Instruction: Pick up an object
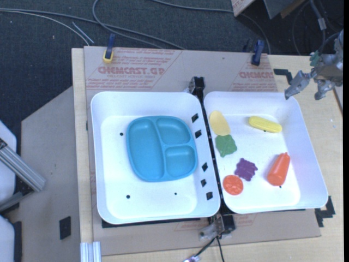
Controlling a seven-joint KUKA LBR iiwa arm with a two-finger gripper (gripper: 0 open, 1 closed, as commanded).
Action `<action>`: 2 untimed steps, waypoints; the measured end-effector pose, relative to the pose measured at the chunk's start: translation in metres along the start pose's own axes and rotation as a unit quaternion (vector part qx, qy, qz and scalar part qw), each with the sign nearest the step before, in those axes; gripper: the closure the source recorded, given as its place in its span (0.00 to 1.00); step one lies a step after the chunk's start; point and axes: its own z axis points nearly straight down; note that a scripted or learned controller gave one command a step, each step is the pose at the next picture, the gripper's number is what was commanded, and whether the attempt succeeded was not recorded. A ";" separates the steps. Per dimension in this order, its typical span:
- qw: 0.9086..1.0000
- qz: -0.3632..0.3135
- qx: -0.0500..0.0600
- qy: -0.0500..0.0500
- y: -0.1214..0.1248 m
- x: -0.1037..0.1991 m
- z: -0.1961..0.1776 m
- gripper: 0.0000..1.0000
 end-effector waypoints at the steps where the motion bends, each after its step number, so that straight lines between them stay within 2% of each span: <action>1: 1.000 -0.002 -0.007 -0.002 0.002 0.001 -0.009 0.00; 2: 1.000 -0.002 -0.005 -0.001 0.002 0.006 0.034 0.00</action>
